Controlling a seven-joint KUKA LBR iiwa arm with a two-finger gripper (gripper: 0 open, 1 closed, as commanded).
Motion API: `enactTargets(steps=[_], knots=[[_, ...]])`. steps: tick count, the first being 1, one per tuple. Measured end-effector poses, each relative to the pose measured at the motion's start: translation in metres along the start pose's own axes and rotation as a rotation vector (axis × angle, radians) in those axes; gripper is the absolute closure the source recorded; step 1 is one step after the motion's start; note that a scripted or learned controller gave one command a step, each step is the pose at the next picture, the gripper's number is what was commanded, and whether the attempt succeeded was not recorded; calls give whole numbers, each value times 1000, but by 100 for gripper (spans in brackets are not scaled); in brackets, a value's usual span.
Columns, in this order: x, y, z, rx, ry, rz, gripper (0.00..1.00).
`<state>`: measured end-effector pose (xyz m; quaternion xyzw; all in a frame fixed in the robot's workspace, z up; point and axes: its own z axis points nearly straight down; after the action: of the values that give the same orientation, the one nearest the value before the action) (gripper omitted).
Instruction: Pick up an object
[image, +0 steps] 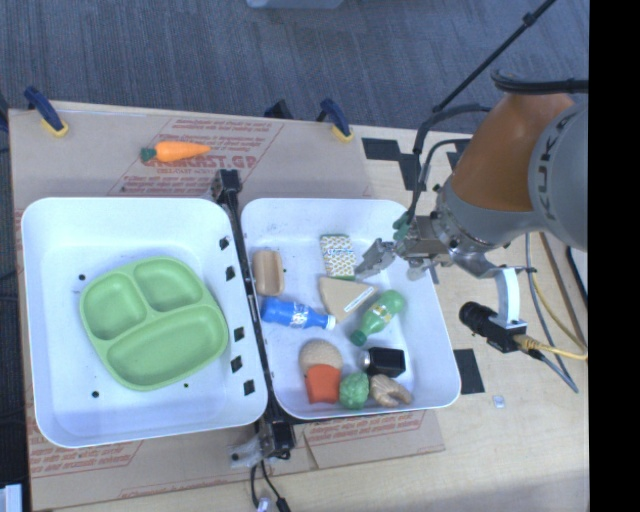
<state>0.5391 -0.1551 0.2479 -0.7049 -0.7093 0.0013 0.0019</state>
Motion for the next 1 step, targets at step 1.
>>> enactTargets(steps=[1], knots=[[4, 88, 92, 2, -1, -1, 0]])
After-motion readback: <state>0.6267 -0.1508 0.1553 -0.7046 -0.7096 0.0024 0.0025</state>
